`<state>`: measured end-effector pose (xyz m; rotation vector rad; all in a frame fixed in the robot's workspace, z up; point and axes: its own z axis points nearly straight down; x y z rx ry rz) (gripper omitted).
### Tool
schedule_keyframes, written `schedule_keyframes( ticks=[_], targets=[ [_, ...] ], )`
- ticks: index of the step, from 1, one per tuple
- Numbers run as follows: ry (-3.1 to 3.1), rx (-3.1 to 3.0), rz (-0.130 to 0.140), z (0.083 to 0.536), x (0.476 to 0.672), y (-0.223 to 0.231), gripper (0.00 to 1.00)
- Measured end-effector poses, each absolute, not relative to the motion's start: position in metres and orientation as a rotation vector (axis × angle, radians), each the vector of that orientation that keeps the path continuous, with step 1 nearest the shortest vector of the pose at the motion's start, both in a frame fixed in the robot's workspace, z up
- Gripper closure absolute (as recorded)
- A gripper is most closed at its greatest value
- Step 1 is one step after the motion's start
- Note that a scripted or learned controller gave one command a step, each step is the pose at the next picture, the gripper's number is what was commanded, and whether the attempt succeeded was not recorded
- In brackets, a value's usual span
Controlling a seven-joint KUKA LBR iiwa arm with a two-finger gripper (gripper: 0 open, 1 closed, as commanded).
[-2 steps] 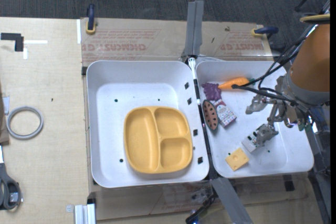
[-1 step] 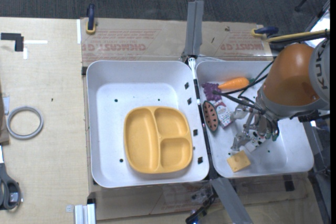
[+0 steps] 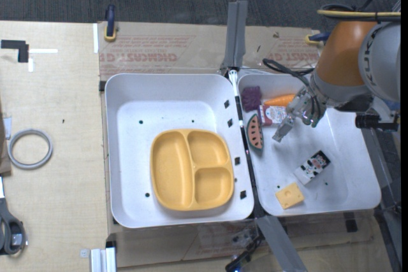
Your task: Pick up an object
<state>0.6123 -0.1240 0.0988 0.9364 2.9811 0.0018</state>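
your left bin (image 3: 121, 137) holds a yellow divided plate (image 3: 191, 169). in the right bin (image 3: 357, 194), your gripper (image 3: 288, 124) hangs near the far rim, fingers open around nothing, above a red packet (image 3: 274, 114) beside a carrot (image 3: 278, 100). open floor separates the cow toy (image 3: 313, 167) and cheese (image 3: 289, 195) near the front edge.

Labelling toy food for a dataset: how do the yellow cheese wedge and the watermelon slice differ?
The yellow cheese wedge is one plain colour; the watermelon slice is red with dark seeds and a darker rind. The cheese is blocky, the watermelon a thin crescent. The cheese lies near the bin's front edge, the watermelon against its left wall. Both are in the right white bin.
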Motion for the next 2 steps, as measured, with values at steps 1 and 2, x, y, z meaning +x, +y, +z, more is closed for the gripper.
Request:
schedule_keyframes(
  ticks=[1,2],
  targets=[
    [2.951,1.131,-0.018,0.0961,0.6481,-0.1120,0.00],
    [2.870,1.294,0.001,0.0971,0.6505,-0.1178,0.00]
  ],
)
